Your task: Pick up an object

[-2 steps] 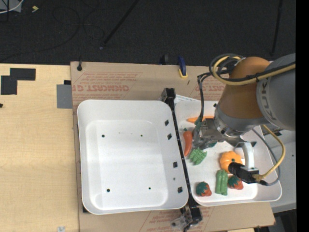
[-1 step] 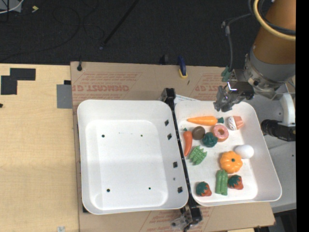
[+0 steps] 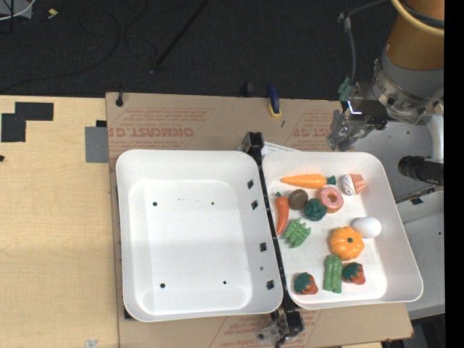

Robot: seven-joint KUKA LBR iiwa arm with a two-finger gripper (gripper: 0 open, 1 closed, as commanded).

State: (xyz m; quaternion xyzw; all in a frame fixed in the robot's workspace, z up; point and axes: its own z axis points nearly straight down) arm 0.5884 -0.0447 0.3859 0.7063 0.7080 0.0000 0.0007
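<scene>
We found the task not yet begun in any visible sense: the gripper (image 3: 346, 133) hung above the far edge of the right bin (image 3: 406, 263), toward its far right corner, clear of everything inside, and nothing showed between its fingers. Whether those fingers stood open or closed we could not tell; they were too small and dark against the bench. All of the pick was left, by our judgement: choosing a piece, coming down, closing, lifting. The left bin (image 3: 138, 194) showed bare white floor with a few dark dots. The right bin held the whole stock. Along its far edge lay a carrot (image 3: 304, 181) and a small red-and-white piece (image 3: 353, 185). Nearer the middle sat a brown ball (image 3: 298, 199), a pink doughnut (image 3: 332, 199) and a dark green lump (image 3: 315, 209). A second carrot (image 3: 281, 212) lay by the left edge, a leafy green piece (image 3: 296, 232) just beside it. An egg (image 3: 367, 228) touched a pumpkin (image 3: 346, 243). Near the front edge lay a green pod (image 3: 332, 273) between two strawberries (image 3: 305, 284).
</scene>
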